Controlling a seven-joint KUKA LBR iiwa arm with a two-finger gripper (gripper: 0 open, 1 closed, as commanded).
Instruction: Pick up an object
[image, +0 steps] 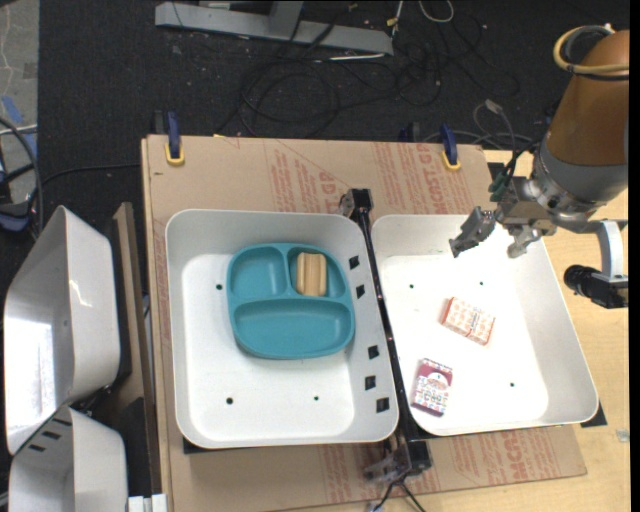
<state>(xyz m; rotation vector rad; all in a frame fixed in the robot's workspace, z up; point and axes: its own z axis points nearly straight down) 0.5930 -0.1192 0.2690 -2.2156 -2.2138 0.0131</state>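
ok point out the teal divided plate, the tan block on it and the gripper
teal divided plate (290, 335): camera view, bare floor of its large compartment
tan block (312, 274): camera view, middle of its top face
gripper (494, 238): camera view, midway between its two fingertips

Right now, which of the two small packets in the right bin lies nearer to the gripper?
The orange-and-white packet, higher in the right bin; the purple-and-white packet lies farther from the gripper, by the bin's lower edge.

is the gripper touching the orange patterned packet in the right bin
Apart. The camera view shows the gripper over the bin's far end, with bare white floor between it and the orange patterned packet.
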